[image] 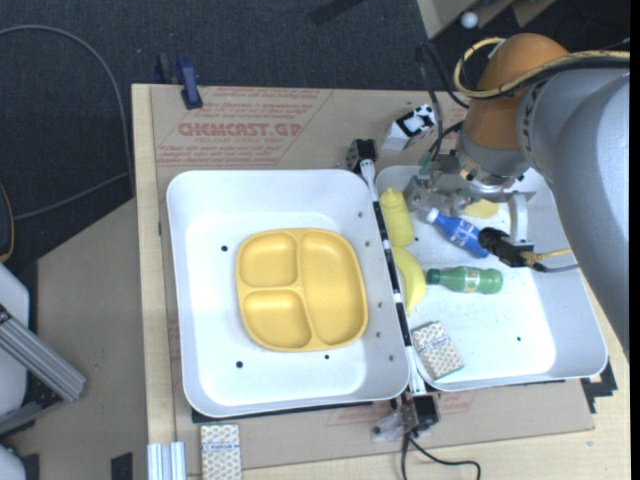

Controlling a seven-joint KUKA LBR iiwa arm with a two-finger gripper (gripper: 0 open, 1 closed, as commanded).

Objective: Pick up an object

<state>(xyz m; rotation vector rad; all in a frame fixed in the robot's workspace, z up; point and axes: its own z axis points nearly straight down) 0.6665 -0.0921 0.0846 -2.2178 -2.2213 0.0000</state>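
Note:
My gripper (447, 190) hangs low over the back of the right bin (530, 353), under the orange band of the arm. Just in front of it lies a small blue bottle (459, 230), slanting toward the bin's middle. A green bottle (466, 280) lies on its side nearer the front. Two yellow banana-like pieces (397, 218) (409, 278) rest along the bin's left wall. A small patterned box (437, 349) sits at the front left corner. A pale yellow thing (484, 208) peeks out beneath the wrist, mostly hidden.
The left bin (200, 348) holds a yellow divided plate (300, 289). A blue clip (187, 82) lies on the cardboard behind it, and another patterned box (220, 446) lies in front of the bins. The arm's bulk covers the right bin's far right.

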